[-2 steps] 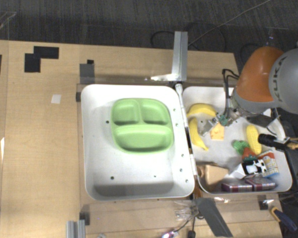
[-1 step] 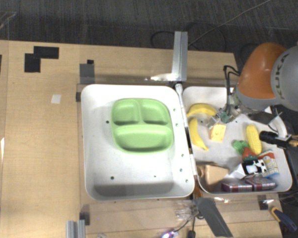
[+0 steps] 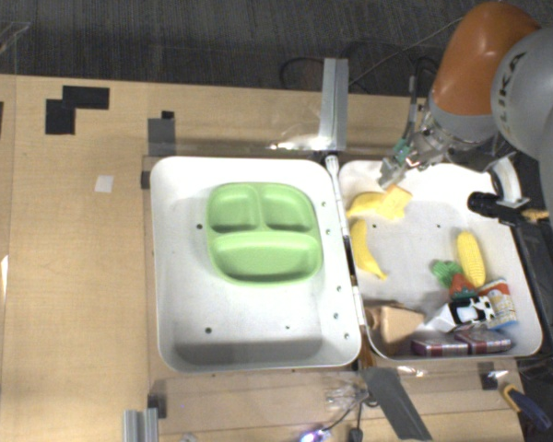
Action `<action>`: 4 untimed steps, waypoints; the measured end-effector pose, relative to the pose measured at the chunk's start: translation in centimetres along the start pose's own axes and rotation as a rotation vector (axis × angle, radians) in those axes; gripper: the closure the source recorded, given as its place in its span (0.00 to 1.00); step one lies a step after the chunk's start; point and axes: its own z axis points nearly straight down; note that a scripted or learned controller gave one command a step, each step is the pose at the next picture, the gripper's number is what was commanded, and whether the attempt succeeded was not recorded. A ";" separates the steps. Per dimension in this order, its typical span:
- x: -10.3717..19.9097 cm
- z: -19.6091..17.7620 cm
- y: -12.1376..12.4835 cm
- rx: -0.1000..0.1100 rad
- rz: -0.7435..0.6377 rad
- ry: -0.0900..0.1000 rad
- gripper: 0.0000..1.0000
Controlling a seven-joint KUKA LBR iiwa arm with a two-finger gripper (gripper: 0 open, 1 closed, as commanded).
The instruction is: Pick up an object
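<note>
My gripper (image 3: 398, 162) hangs over the far left corner of the right bin (image 3: 525, 339), reaching in from the upper right. Just below and left of it, a yellow wedge-shaped piece (image 3: 381, 204) lies on the bin floor; whether the gripper touches it cannot be made out. A banana (image 3: 366, 251) lies beside the bin's left wall. A corn cob (image 3: 471, 256) rests toward the right, with a small green item (image 3: 445, 271) next to it.
The left bin (image 3: 180, 339) holds a green divided plate (image 3: 261, 231). Along the right bin's near edge sit a brown box (image 3: 396, 322), a dark flat package (image 3: 461, 345) and a black-and-white printed container (image 3: 484, 307). A metal post (image 3: 334, 109) stands behind the bins.
</note>
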 end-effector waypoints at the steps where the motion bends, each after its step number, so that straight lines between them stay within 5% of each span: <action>1: -2.1 7.5 -4.1 0.003 0.091 0.001 1.00; 2: -0.8 8.8 -7.2 0.004 0.283 0.002 1.00; 3: -0.8 8.7 -7.2 0.003 0.283 0.002 0.00; 4: -2.7 9.9 -1.5 0.009 0.349 0.000 0.00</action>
